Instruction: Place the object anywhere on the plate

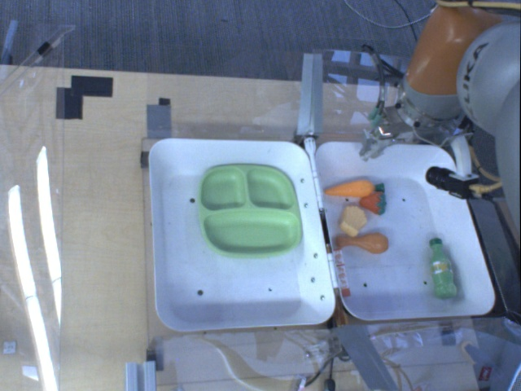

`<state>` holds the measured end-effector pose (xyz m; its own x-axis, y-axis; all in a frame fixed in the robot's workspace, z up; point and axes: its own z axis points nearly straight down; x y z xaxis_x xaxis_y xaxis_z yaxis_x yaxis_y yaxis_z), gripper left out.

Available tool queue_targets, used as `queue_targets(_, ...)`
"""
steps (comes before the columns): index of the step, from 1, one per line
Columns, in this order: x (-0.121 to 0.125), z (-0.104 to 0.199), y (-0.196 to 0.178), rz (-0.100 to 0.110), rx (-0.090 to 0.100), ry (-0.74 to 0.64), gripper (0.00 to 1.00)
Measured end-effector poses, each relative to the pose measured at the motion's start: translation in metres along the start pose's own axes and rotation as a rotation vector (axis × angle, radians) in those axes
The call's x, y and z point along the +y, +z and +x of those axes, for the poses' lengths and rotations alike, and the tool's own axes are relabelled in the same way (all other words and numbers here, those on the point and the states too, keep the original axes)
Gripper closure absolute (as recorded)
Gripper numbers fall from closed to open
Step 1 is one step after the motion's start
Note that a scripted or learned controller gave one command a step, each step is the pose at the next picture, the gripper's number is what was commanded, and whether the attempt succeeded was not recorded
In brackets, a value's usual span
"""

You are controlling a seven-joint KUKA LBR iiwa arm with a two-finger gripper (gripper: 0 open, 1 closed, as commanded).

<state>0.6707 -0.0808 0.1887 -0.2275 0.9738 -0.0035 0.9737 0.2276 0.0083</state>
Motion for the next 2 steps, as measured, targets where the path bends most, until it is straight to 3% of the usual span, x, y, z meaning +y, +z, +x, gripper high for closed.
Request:
queue_targets(1,-0.066,0.031,-0.036,0.001,0.002,0.018,1.0)
queue_targets(2,-0.127,0.073,-0.012,0.004,0.003,-0.036,1.0)
